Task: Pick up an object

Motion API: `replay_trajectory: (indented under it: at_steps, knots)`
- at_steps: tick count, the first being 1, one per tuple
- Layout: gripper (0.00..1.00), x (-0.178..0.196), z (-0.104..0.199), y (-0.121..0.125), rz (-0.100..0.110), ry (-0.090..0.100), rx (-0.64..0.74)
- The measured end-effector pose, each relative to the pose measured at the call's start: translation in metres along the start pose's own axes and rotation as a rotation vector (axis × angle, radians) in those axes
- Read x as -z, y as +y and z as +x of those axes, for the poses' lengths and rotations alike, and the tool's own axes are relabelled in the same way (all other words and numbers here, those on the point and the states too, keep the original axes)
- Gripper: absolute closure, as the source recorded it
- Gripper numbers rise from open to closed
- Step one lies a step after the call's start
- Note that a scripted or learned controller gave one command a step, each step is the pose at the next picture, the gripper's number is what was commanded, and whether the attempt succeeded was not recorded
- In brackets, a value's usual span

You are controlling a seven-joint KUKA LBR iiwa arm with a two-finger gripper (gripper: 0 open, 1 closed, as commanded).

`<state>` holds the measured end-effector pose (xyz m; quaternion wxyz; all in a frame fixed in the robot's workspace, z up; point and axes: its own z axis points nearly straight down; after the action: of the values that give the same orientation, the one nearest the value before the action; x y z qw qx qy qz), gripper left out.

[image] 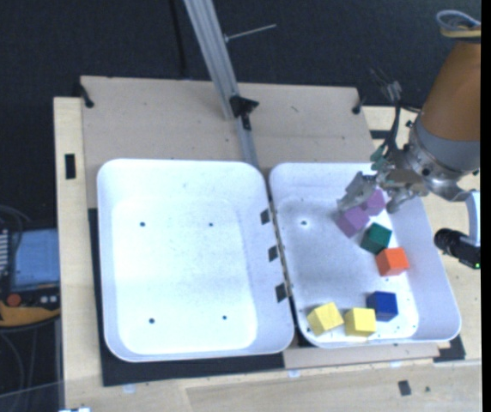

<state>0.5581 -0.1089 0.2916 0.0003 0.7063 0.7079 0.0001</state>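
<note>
Metal two-finger gripper (pixel 364 192) low in the right bin (pixel 314 239), finger state impossible to tell, touching matte purple blocks (pixel 359 214), dark green cube (pixel 376 237) just beside, orange cube (pixel 391 261), blue cube (pixel 384 304), two yellow blocks (pixel 341 319) nearer the bin's front rim

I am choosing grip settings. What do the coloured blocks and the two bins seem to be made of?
The yellow blocks, blue block, orange block, green block and purple block look matte, with flat even colour and no glare: painted wood, plastic or foam, I cannot tell which. The left bin and right bin look like moulded white plastic: smooth, rounded corners, raised rims.
</note>
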Motion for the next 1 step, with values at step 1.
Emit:
replay_trajectory:
  at_steps: [1]
  knots:
    - [0.00, 0.0001, -0.0002, 0.0001, -0.001, 0.000, -0.002]
